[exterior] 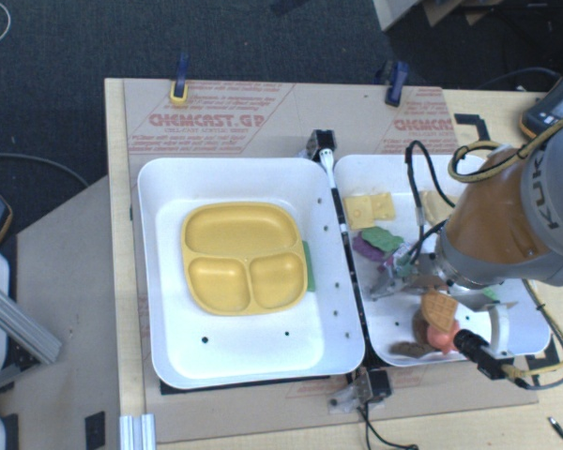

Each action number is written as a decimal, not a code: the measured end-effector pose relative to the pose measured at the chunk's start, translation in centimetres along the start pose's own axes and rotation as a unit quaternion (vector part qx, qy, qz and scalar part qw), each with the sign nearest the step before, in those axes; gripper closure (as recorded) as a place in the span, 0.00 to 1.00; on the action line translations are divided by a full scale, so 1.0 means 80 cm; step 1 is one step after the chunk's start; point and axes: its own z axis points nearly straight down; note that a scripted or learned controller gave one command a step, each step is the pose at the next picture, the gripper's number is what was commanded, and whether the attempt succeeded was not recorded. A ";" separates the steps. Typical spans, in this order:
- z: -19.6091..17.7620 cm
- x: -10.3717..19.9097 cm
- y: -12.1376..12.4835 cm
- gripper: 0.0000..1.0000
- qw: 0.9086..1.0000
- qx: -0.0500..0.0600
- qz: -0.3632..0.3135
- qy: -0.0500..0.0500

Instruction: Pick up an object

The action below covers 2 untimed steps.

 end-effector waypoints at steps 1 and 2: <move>-0.006 -0.004 -0.008 1.00 1.000 0.008 0.001 -0.003; -0.082 -0.012 -0.005 1.00 1.000 0.005 0.000 -0.005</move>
